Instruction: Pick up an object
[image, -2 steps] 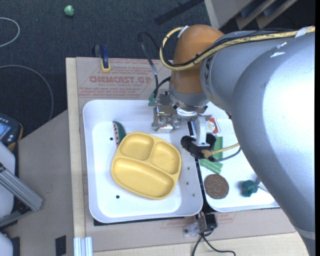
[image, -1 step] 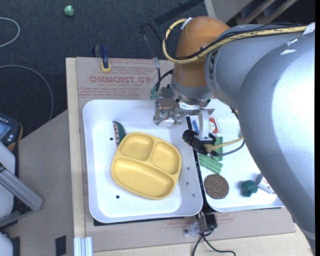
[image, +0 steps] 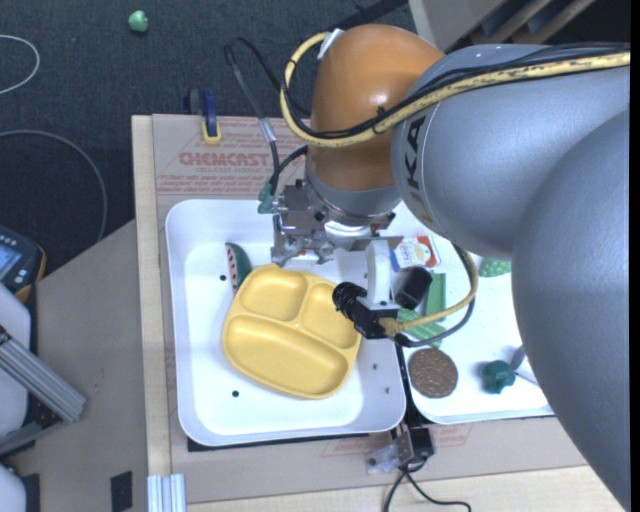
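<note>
One fixed camera above my bench looks down at a slant on both bins (image: 190, 330), fairly near; my arm (image: 520, 150) enters from the right, bulking large.

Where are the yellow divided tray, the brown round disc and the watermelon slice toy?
yellow divided tray (image: 285, 335), camera view, large lower compartment.
brown round disc (image: 433, 372), camera view, its centre.
watermelon slice toy (image: 238, 265), camera view, its green rind.

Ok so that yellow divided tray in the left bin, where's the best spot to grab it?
Probably the yellow tray's raised outer rim on its left side, coming straight down from above. It lies flat and is too wide to span, so one finger inside a compartment and one outside suits it. The gripper sits over its upper edge.
</note>
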